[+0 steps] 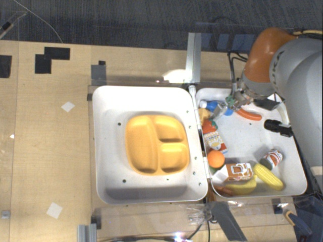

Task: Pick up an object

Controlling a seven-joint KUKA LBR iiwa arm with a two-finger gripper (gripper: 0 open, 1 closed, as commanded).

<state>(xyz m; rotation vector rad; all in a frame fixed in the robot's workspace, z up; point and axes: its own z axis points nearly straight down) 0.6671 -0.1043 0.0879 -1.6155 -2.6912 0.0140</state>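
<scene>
Insp. note, single overhead view.

Layout: two shallow white bins side by side on the pale wooden bench (45,150). Left white bin (108,185) carries one item, a yellow moulded plastic tray with three compartments (155,144), approx. centred. Right white bin (298,183) carries the clutter.

Arm: grey arm w/ orange band (262,52) enters from the right; the tool (233,102) sits low over the far-left part of the right bin. Tool state: cannot tell. Tip is small, dark and mixed in w/ the items under it.

Candidate objs, right bin:
- small blue plastic item (214,106), far-left corner, just beside the tool tip, poss. touching; contact not confirmed.
- red-orange sausage-shaped toy (249,114), just right of the tool, lying flat.
- red-capped sauce bottle w/ printed label (212,135), along the left wall.
- round orange ball-like fruit (216,159), near the bottle's base.
- small printed carton (238,171), yellow corn-cob toy (268,176) and red-white can (273,158), near side, packed close.
- black oblong item (277,127), right side.

Assessment: step in hand is approach/grasp at the far-left corner; nothing seen lifted, task judged early. Likeliest target is the blue item.

Rec.: centre the tool over the item's narrow axis, stay off the bin wall and divider, descend fully before closing. Corner position limits clearance; risk of pushing the item against the wall rather than gripping it. Lift straight up, verify hold before travel.
</scene>
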